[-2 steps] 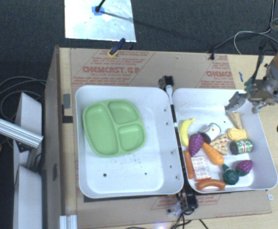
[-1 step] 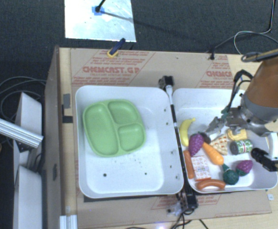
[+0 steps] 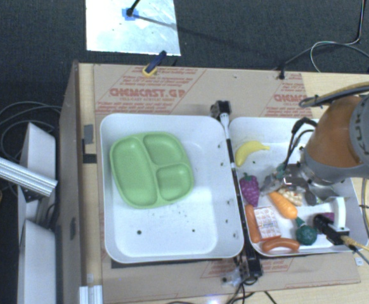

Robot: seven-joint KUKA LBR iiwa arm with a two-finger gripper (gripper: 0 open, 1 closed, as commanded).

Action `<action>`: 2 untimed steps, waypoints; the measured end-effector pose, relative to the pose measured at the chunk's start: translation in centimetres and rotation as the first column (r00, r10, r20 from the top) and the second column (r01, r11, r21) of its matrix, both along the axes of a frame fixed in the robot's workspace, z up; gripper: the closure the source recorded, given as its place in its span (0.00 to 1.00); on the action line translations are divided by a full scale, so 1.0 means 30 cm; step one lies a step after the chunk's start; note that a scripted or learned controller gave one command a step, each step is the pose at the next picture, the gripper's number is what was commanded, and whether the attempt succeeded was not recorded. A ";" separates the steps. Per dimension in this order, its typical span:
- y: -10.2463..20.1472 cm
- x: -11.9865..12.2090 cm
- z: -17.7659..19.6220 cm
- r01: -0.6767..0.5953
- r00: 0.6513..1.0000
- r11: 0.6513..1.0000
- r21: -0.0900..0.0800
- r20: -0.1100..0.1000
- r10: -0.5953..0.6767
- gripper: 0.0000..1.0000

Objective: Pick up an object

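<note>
The right bin (image 3: pixel 279 126) holds several toy foods: a yellow banana (image 3: pixel 251 150), purple grapes (image 3: pixel 249 189), an orange carrot (image 3: pixel 283 205), a pale corn piece (image 3: pixel 292 197), a red-and-white packet (image 3: pixel 267 221), an orange sausage (image 3: pixel 252 223), a red curved piece (image 3: pixel 279 246), a green broccoli (image 3: pixel 306 234) and a purple eggplant (image 3: pixel 324 223). My gripper (image 3: pixel 287 181) is low in this bin, just above the carrot and corn and right of the grapes. The orange-banded wrist (image 3: pixel 333 138) hides much of the bin's right side.
The left bin (image 3: pixel 172 233) holds a green divided plate (image 3: pixel 151 168). A black clamp (image 3: pixel 221 109) sits at the top of the divider between the bins. Cables (image 3: pixel 298 138) run along the arm.
</note>
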State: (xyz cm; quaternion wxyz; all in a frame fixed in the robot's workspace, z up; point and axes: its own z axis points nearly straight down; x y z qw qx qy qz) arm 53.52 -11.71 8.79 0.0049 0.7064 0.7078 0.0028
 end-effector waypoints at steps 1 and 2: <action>-0.010 0.010 0.044 0.001 1.000 1.000 -0.006 0.011 -0.001 1.00; 0.225 0.093 0.325 -0.003 1.000 1.000 0.004 -0.006 0.003 1.00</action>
